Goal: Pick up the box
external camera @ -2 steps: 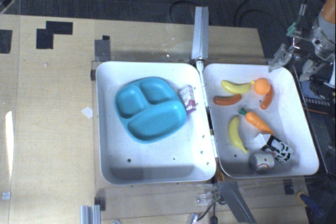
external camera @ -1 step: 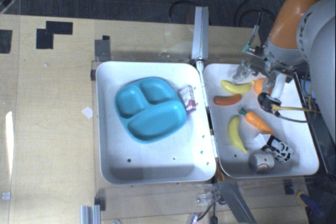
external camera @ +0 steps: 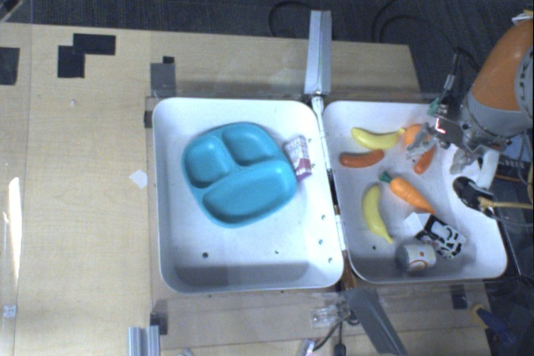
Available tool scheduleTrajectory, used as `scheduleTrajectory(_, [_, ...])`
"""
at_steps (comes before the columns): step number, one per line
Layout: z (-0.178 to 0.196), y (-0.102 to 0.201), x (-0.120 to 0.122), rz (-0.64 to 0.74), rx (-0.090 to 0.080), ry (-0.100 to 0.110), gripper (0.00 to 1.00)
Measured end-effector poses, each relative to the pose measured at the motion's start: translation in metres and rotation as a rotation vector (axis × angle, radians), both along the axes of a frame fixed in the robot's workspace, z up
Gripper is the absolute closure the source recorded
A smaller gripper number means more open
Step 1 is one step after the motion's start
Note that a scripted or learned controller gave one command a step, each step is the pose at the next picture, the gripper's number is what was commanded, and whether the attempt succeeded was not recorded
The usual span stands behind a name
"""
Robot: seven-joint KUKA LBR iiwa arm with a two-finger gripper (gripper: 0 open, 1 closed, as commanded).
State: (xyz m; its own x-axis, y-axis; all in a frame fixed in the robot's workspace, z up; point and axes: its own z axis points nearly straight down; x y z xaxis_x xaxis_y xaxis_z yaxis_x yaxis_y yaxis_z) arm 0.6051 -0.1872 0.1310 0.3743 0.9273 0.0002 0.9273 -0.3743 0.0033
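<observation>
Grey arm with orange band [external camera: 505,83] reaching in from the right, wrist lowered over right bin's far right corner.

Left bin [external camera: 171,204]: a blue divided plate [external camera: 240,172] takes up its middle; bare white floor runs along the near and left walls.
Box [external camera: 299,157]: wedged between the plate's right edge and the bin's right wall, little room on either side.
Divider: the rims of the two bins meet just right of the box.
Right bin [external camera: 492,258]: crowded with two bananas [external camera: 376,213], a carrot [external camera: 408,193], a red sausage shape [external camera: 361,159] and small toys [external camera: 442,236]; only narrow gaps between them.
Arm [external camera: 505,92]: hangs over the right bin's far right corner.
Surface [external camera: 75,179]: open left of the bins.
</observation>
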Motion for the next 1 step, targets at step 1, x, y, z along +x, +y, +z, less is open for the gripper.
scheduleTrajectory(1, [0.2098, -0.0053, 0.0234, -0.069, -0.001, -0.005, 0.00])
